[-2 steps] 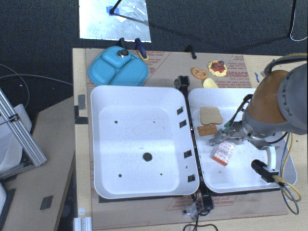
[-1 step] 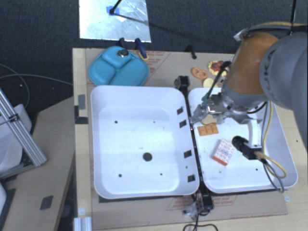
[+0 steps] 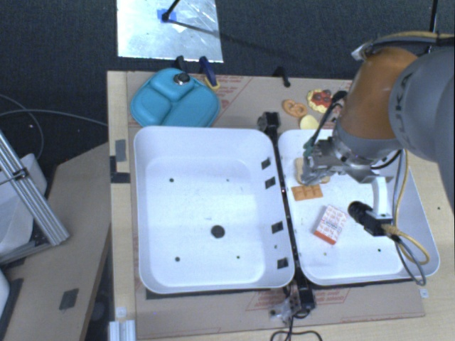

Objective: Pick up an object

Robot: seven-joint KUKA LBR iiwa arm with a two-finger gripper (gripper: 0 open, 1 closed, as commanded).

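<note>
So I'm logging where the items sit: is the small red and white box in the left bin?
No, the red and white box lies in the right bin, below the gripper.

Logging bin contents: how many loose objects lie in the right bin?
2 visible: a tan waffle piece below the tool, and a small box nearer the front. The arm may hide more.
</note>
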